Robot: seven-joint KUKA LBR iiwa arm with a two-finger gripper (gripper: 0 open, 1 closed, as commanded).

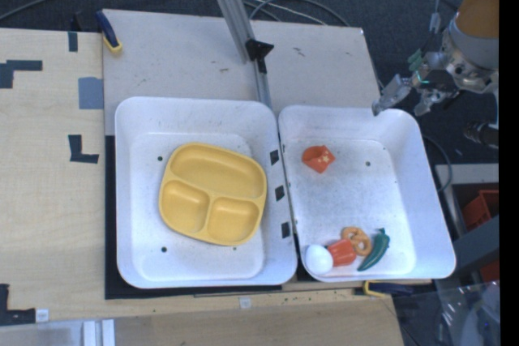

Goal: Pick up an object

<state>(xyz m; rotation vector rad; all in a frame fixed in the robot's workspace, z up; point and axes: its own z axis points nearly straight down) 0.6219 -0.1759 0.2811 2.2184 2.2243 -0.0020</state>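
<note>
Status: nothing picked. Hand (409,96), upper right beyond right bin (422,174), fingers spread, empty. Red block (318,158), egg (319,258) untouched.

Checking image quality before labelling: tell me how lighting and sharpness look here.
Camera view: even, soft light with faint shadows; no strong glare on the white bins; the yellow tray is fairly sharp; the small toys look soft; the gripper is dim and slightly blurred.

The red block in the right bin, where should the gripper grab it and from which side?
Grip the red block across its two flatter sides, coming straight down from above. It lies alone on the right bin's floor, apart from the walls, so the fingers probably have room on either side.
</note>
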